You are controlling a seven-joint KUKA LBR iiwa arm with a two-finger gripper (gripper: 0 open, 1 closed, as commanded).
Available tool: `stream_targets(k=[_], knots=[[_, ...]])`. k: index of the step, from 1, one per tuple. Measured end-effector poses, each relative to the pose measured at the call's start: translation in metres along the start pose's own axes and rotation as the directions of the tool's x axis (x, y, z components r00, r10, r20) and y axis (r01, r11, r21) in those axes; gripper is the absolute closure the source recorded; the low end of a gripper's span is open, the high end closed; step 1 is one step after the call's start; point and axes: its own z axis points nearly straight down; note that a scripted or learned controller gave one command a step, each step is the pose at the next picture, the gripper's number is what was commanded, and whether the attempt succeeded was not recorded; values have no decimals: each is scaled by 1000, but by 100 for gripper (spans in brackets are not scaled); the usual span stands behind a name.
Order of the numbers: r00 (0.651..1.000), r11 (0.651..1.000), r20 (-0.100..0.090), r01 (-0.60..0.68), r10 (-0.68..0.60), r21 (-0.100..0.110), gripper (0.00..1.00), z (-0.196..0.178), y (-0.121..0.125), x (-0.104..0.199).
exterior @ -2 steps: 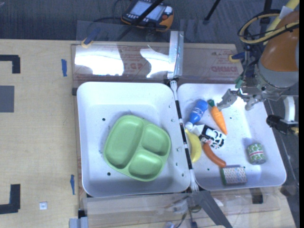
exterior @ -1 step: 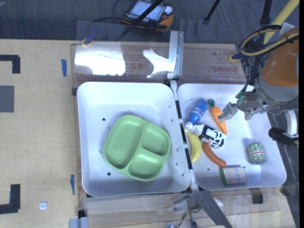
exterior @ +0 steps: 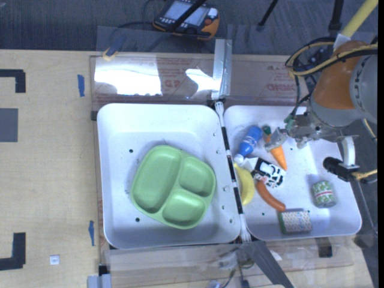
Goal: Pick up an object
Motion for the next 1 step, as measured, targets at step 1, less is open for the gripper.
stream_targets(k=[1], knots=[[1000,1000,-1,27,-27,-1,0,25,1,2]])
